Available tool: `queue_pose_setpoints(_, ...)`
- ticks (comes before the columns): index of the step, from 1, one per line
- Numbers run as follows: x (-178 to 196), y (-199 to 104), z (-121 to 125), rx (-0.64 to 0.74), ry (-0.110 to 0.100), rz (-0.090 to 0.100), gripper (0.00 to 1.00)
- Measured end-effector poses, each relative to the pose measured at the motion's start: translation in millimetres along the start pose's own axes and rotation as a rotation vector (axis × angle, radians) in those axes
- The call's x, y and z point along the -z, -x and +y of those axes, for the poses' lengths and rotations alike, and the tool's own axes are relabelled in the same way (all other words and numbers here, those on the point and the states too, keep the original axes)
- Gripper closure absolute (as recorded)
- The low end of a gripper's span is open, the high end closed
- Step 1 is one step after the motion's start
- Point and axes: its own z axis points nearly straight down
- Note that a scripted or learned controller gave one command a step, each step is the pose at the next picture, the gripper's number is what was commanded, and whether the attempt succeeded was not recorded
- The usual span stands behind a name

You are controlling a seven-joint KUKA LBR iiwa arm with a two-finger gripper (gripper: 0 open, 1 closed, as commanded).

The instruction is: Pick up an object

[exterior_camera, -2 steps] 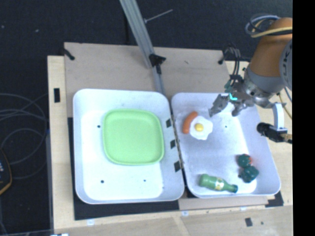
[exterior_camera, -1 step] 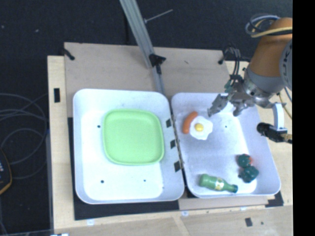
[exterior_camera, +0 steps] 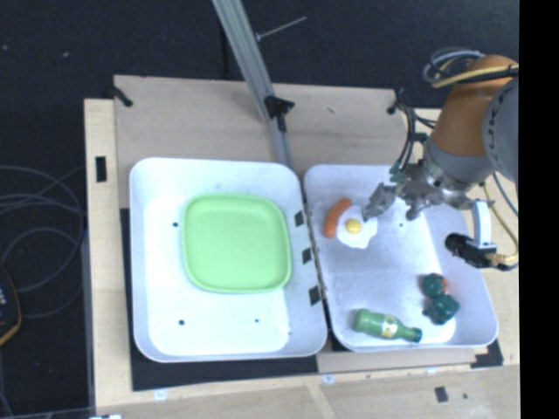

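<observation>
Two white bins on the bench [exterior_camera: 201,120], side by side. Left bin [exterior_camera: 157,321] holds one thing: a light green square plate [exterior_camera: 236,243], lying flat, roughly centred.

Right bin [exterior_camera: 384,278] holds four things. One orange sausage-shaped piece [exterior_camera: 334,218] near the bin's upper left, tilted, touching the left edge of one toy fried egg [exterior_camera: 355,230] (white with a yellow yolk). One green bottle [exterior_camera: 384,325] lying on its side along the bin's near edge, neck pointing right. One dark teal lumpy toy [exterior_camera: 438,298] with a bit of red at its top, near the right wall, just up and right of the bottle's neck, apart from it.

One arm, reaching in from the right, orange band above the wrist. End effector [exterior_camera: 395,201] sits over the upper part of the right bin, just right of the egg and near it; contact can't be judged from this angle. Fingers appear spread apart, one tip reaching toward the egg, nothing seen between them, so nothing is held. All four things rest on the bin floor.

One grey metal pole [exterior_camera: 249,51] slants down from the top of the view to the bench behind the bins. A few cables lie on the dark floor at left.
</observation>
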Motion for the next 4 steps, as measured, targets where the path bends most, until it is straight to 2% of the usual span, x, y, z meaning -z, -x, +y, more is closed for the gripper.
queue_pose_setpoints(1,-46,-6,-5,0.000,0.000,0.000,0.00)
queue_pose_setpoints(2,-67,-6,-5,0.000,0.002,0.000,0.00)
queue_pose_setpoints(3,-55,-5,-4,-0.001,0.006,0.001,1.00)
queue_pose_setpoints(4,-5,-9,-12,0.001,0.008,0.000,1.00)
